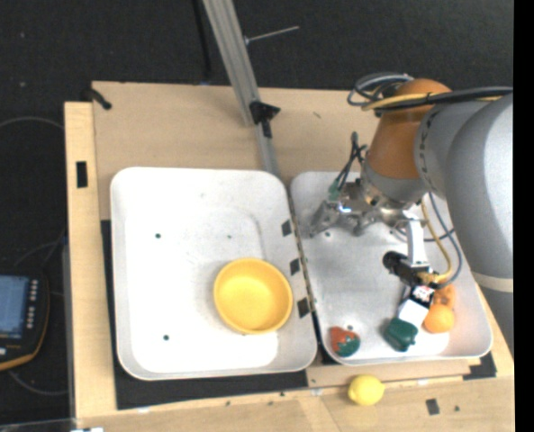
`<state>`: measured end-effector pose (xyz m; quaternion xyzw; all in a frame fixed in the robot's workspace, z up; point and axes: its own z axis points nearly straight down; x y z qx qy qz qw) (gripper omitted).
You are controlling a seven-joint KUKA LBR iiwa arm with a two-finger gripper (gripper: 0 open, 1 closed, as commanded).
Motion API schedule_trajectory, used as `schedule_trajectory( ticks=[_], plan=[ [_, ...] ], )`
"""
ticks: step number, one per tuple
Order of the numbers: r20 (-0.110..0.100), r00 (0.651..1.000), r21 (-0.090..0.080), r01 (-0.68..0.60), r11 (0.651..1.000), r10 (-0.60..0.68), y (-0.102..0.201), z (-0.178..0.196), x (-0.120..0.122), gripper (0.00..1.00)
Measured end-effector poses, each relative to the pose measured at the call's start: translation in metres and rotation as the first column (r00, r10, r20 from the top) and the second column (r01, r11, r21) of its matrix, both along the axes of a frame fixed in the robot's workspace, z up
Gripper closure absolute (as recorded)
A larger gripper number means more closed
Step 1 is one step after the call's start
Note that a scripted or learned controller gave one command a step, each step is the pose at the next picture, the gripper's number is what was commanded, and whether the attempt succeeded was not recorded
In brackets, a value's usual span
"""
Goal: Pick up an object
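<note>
Grey arm with orange band reaching from right of frame into the right shallow white bin [339,187].

Two-finger jaws [339,216] low over that bin's upper left part, apparently parted, nothing seen between them. Along the same bin's lower edge: small red-and-green round object [343,338], dark green block [399,333], white-and-black box [414,308], orange fruit-shaped piece [440,317]. Yellow round plastic bowl [252,295] in the left shallow white bin [158,205], lower right. Yellow lemon-shaped object [366,390] on the table [158,124], bottom centre-right.

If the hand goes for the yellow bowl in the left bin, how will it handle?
The yellow bowl looks like thin, rigid plastic, so probably light. Its rounded wall may slip from a side pinch; gripping the rim seems safer. Sitting upright on the left bin, it would likely slide rather than tip if nudged.
</note>
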<state>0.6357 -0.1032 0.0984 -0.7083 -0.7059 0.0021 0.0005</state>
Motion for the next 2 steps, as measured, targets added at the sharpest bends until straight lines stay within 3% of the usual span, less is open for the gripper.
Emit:
schedule_trajectory(
  ticks=[1,2],
  plan=[
    [0.006,1.000,0.001,0.005,1.000,-0.005,-0.001,0.014,0.001,1.00],
    [0.009,1.000,0.002,-0.003,1.000,0.003,0.000,0.058,0.008,1.00]
  ],
)
